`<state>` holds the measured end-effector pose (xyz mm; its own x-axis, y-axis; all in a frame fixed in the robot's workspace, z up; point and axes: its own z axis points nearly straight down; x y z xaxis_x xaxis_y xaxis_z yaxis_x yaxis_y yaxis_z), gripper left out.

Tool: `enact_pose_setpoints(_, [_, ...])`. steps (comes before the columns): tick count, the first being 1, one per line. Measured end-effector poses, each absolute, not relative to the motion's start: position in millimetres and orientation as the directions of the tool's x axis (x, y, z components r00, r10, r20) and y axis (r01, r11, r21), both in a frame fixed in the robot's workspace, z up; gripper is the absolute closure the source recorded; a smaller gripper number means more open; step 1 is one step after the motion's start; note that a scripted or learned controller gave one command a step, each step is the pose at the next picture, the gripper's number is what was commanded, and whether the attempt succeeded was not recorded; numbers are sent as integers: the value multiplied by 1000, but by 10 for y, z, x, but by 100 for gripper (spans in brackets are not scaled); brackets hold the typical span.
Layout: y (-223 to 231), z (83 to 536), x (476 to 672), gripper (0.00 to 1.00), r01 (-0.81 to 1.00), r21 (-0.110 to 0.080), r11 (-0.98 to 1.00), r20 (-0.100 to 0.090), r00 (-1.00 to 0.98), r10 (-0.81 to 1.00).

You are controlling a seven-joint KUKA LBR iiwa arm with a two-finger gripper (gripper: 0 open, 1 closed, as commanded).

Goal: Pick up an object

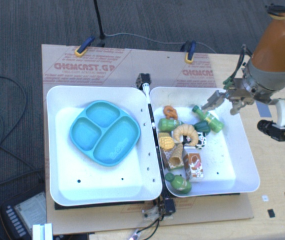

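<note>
Left bin (57, 134): I see a blue divided plate (105, 132) lying in its middle, with nothing else in it that I would go for

Divider: a dark bar (152, 119) runs between the two bins, and the toy food is crowded up against it on the right side

Right bin (242, 154): holds the pile, namely a pretzel (170, 112), a croissant (186, 133), a corn cob (166, 143), a cone (175, 156), a small carton (194, 165) and a green pear-like piece (180, 184)

Likely target: the green bottle (208, 119), at the far right part of the pile and a little apart from the rest

Bottle axis: it lies on its side, slanting from upper left to lower right in my view

Gripper (229, 102): spread apart, one finger pointing out to the left and the other down, with nothing between them

Key relation: I judge the bottle sits just down and left of the gripper, nearer than any other piece, so the coming move is a short reach down and leftward with the fingers set across that slanted axis

Arm pose: the wrist (262, 76) comes in from the right over the bin's far right corner, orange band (275, 39) above it, and the tool appears to hang above the bin floor
</note>
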<state>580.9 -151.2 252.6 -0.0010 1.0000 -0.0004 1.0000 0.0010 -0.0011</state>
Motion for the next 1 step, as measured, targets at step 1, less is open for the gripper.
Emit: enact_pose_setpoints(1, [-1910,1087,6433,0,1000,-5,1,0,-1,1000])
